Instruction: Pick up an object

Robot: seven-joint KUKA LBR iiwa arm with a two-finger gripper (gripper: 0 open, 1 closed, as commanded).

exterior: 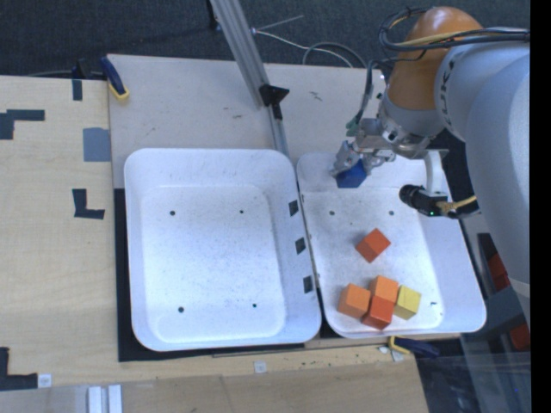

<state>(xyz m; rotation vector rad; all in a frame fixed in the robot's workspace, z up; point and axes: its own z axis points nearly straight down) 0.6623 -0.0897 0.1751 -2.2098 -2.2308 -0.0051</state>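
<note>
My gripper [355,167] hangs over the far left corner of the right bin [448,256], with the grey arm and its orange band behind it to the right. A small blue block [349,176] sits between the fingertips, and the gripper is shut on it. On the bin floor, an orange cube [373,244] lies alone near the middle. Near the front edge there is a cluster: an orange block [354,300], another orange block [385,288], a red-orange block [377,313] and a yellow block [407,302].
The left bin [138,231] stands beside the right one, their rims touching. A slanted metal rail [250,54] runs from the top down to the bins' far junction. A black cable fitting [422,200] juts out from the arm over the right bin.
</note>
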